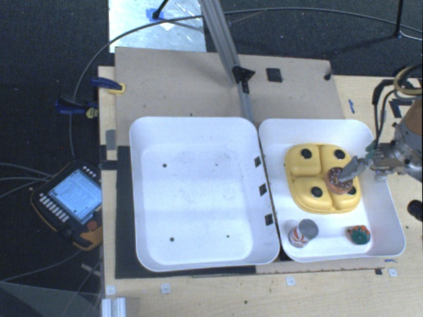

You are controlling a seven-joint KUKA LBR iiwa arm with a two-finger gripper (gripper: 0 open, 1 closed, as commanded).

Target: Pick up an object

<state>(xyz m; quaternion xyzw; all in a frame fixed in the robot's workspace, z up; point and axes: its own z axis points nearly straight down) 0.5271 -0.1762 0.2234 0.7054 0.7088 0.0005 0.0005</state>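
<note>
Two shallow white bins side by side on the bench. Left bin (192, 190) has bare floor with a few dark dots. Right bin (383, 210) holds the objects. Biggest is a yellow four-lobed block (310, 177) with black dots on its lobes, sitting in the middle of that bin. Near the front wall: a small grey and white round object with a red bit (303, 232), and further right a small green and orange toy (358, 235) — the two well apart.

Arm comes in from the right, wrist over the right bin's right rim. Gripper (340, 176) reaches down-left onto the yellow block's right side, tip at a small brownish round thing (338, 185) that rests on or against the block; too blurred to name it better. Jaw state — cannot tell, the tip is dark and merges with that thing. Nothing visibly lifted.

Off the bench at left, a teach pendant (69, 200) with lit screen lies on the dark floor. A grey pole (221, 32) slants across the top.
</note>
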